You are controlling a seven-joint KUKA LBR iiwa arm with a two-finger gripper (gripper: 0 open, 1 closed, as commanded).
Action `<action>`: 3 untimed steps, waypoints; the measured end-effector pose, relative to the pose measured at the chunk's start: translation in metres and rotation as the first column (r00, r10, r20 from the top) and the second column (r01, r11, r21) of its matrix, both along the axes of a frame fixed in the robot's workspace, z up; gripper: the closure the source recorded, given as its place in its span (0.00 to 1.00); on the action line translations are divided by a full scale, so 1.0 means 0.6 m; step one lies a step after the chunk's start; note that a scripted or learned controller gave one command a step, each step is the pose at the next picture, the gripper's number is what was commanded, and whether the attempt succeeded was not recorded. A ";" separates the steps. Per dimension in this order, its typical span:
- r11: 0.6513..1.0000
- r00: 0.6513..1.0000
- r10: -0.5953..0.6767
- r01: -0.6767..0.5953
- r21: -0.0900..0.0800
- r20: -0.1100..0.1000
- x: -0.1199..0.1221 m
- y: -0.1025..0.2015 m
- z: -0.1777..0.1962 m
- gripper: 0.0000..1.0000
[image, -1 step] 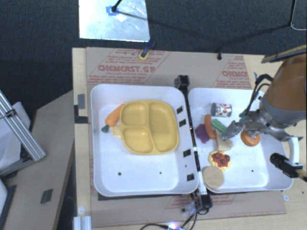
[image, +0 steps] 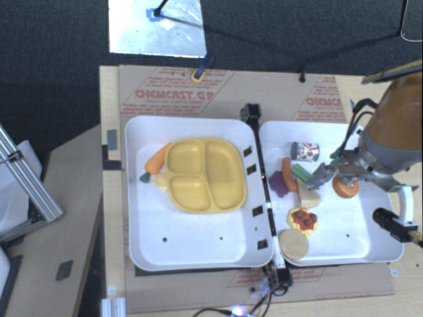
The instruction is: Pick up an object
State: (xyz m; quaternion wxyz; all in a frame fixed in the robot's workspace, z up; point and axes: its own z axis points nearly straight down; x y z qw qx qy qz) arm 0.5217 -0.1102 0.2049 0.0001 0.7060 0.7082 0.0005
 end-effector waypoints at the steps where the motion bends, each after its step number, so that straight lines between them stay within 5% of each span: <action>1: 1.000 1.000 -0.002 0.002 0.000 -0.004 0.013 -0.010 -0.089 0.00; 3: 1.000 1.000 -0.003 0.003 0.001 0.003 0.005 0.000 -0.193 0.00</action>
